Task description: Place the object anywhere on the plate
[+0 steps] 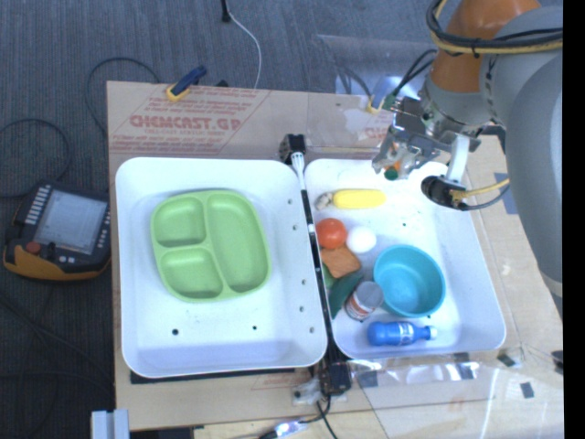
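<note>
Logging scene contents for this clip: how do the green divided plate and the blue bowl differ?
The green divided plastic plate lies in the left white bin; the round blue plastic bowl sits in the right white bin. The plate is shallow, roughly rectangular and split into three compartments; the bowl is deeper and undivided. The plate lies alone; objects crowd the bowl. Both look empty.

Bright, even light falls from overhead. The two white bins point(219, 355) are nearly washed out, with faint soft shadows along their inner walls. A clear plastic sheet point(430, 373) at the bench's near edge shows pale glare. The dark carpet point(73, 26) looks grainy. The picture is slightly soft overall, and the arm point(512, 53) is blurrier at the upper right.
</note>
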